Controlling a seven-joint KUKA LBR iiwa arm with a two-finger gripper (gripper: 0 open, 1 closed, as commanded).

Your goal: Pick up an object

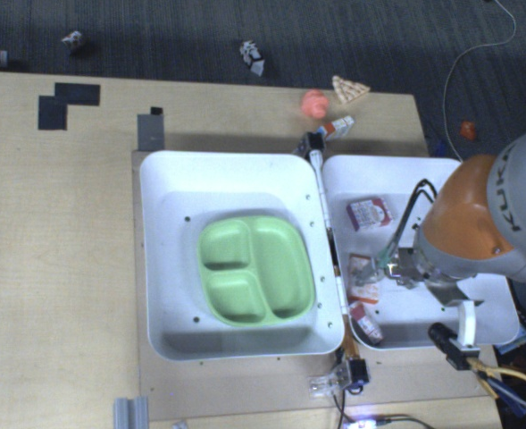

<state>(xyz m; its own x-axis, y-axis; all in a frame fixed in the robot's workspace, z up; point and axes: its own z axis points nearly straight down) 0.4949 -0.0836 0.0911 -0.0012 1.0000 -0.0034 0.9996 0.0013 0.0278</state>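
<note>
The arm's orange band (463, 217) hangs over the right white bin (423, 170). My gripper (395, 271) points down and to the left into that bin, mostly hidden under the wrist. Right beside it, on the bin's left side, lie small objects: a reddish-brown packet (362, 264), a pale crumpled piece (366, 287) and a red-and-white item (368, 325) near the front corner. A red-and-white packet (370, 213) lies further back, apart from the gripper. I see nothing lifted off the bin floor.
The left white bin (169, 195) holds a green divided plate (255, 269). Beyond the bins, a pink ball (314, 104), a pizza-slice toy (350, 88) and a small tube (334, 130) lie on the bench. Cables run along the front right edge.
</note>
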